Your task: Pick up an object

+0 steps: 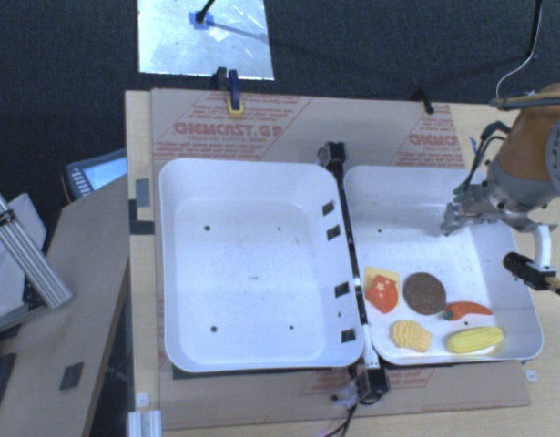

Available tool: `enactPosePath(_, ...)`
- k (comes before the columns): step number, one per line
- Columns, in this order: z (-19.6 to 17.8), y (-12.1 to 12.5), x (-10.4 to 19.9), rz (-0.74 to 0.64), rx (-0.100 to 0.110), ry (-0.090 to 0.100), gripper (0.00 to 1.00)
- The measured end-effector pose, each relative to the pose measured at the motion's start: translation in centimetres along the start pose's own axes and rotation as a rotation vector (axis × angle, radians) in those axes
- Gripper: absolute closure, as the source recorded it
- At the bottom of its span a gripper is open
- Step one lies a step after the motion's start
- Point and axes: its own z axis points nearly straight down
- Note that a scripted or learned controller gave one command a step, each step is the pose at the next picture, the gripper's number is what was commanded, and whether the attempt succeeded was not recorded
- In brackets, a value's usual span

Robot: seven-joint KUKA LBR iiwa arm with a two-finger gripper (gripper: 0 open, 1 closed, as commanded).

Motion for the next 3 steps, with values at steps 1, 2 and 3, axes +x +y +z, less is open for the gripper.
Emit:
enactPosePath(1, -13.3, -2.9, 3.5, -0.003, -0.005, 0.001, 1.0)
enactPosePath(2, -14.7, 5.6, 6.8, -0.007, -0.005, 0.0, 1.0)
enactPosePath(3, -21.1, 2.1, 0.6, 0.006, -0.001, -0.002, 1.0)
